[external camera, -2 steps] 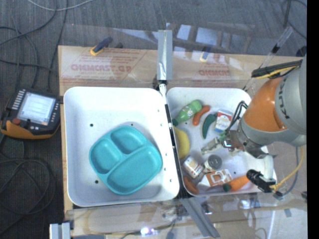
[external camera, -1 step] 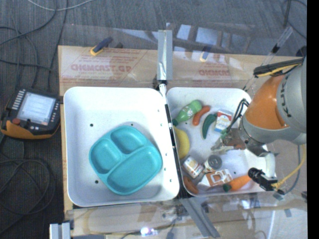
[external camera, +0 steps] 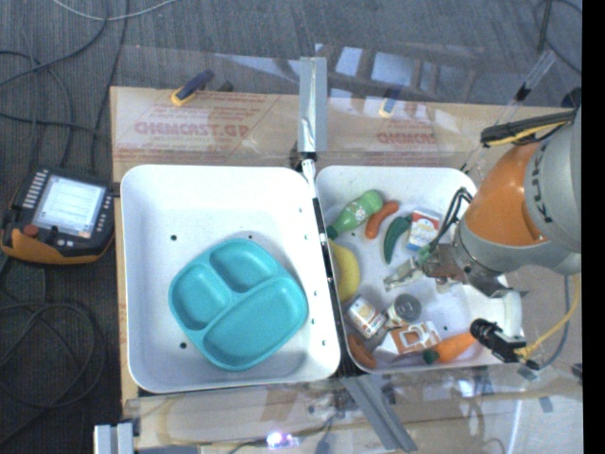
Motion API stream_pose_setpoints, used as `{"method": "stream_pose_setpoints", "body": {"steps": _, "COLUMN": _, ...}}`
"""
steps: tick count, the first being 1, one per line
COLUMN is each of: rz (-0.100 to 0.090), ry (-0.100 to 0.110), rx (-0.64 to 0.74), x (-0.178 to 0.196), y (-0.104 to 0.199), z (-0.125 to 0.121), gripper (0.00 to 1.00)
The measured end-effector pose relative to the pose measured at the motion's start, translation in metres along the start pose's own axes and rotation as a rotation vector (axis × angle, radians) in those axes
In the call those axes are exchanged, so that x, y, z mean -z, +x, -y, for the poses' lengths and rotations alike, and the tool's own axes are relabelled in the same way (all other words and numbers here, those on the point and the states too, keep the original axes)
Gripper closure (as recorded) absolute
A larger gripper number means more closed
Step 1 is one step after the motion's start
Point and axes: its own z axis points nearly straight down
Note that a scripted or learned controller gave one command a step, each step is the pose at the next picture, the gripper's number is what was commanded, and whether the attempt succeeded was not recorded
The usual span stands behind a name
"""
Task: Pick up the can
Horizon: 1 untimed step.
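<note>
Camera view, small grey-topped can [external camera: 407, 305] upright in right bin [external camera: 444, 180], gripper [external camera: 423, 263] state unclear

teal tray [external camera: 239, 303], banana [external camera: 348, 270], carrot [external camera: 454, 348]

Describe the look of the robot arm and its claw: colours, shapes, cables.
The thick, rounded grey arm carries a glossy orange band above the wrist, with part of dark lettering showing on the grey shell. A thin black cable loops along the wrist. The small metallic claw has slim silvery parts.
</note>
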Motion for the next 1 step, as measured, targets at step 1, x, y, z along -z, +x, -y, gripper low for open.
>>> {"method": "stream_pose_setpoints", "body": {"steps": 1, "rz": 0.001, "ry": -0.005, "rx": -0.022, "x": -0.0083, "y": 0.0086, "z": 0.0165, "gripper": 0.00}}
